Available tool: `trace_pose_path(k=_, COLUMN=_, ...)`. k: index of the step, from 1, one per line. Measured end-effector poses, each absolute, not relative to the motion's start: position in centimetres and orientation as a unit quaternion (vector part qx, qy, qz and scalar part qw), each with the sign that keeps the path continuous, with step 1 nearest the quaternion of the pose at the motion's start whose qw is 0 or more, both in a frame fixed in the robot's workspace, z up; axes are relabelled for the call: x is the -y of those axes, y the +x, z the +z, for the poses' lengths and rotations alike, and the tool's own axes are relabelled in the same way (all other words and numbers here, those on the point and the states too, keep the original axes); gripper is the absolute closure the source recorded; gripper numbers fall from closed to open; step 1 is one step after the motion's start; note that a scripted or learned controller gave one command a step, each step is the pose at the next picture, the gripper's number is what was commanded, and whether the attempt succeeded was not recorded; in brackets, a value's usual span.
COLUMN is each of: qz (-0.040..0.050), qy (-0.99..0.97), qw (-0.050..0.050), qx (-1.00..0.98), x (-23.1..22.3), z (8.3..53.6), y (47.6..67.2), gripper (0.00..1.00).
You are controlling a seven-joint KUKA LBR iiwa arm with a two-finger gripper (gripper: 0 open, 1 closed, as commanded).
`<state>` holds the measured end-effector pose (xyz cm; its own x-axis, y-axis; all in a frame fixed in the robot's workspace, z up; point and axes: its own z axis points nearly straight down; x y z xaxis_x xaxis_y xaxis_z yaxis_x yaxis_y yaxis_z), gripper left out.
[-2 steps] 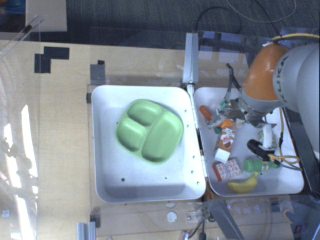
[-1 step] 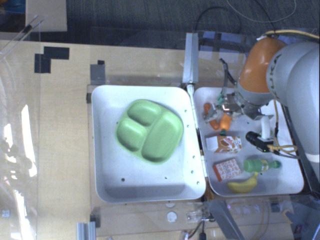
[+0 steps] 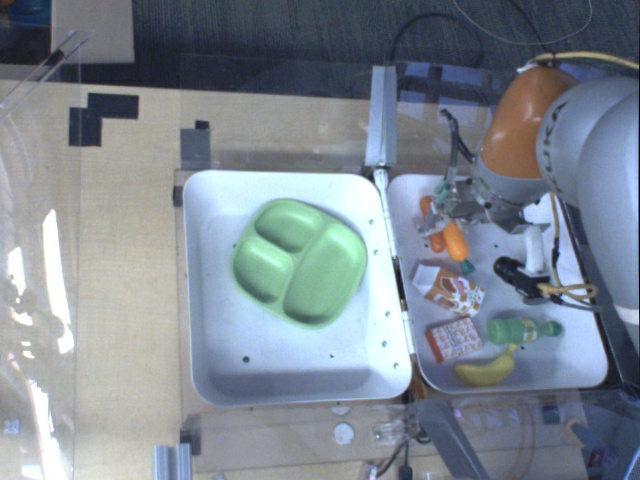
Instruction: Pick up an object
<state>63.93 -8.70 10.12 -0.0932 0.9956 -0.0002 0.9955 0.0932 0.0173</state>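
on the pale wooden table (image 3: pixel 120 268), the left bin (image 3: pixel 215 368) holds a smooth green divided plate (image 3: pixel 298 260). in the right bin (image 3: pixel 590 363) lie an orange carrot (image 3: pixel 453 238) slanting up-left, a small carton (image 3: pixel 452 290), a red box (image 3: pixel 456 338), a yellow banana (image 3: pixel 486 368) and a green bottle (image 3: pixel 520 329) lying sideways. the end effector (image 3: pixel 452 206) sits just above the carrot; whether it is apart or together cannot be told.

Arm (image 3: pixel 590 138), cut off by the right edge, overlaps the right bin's (image 3: pixel 590 363) far right wall. Claw (image 3: pixel 452 208): small and blurred; finger position cannot be told. An orange object (image 3: pixel 452 240) lies partly under the claw; whether they touch cannot be told. The carton (image 3: pixel 450 290) and red packet (image 3: pixel 455 339) carry print too small to read.
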Motion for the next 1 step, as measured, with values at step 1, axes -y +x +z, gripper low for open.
trace_pose_path(k=1, qz=0.0028, qy=0.669, qw=0.004, qx=-0.743, x=9.30, z=22.65, y=64.07, gripper=1.00)
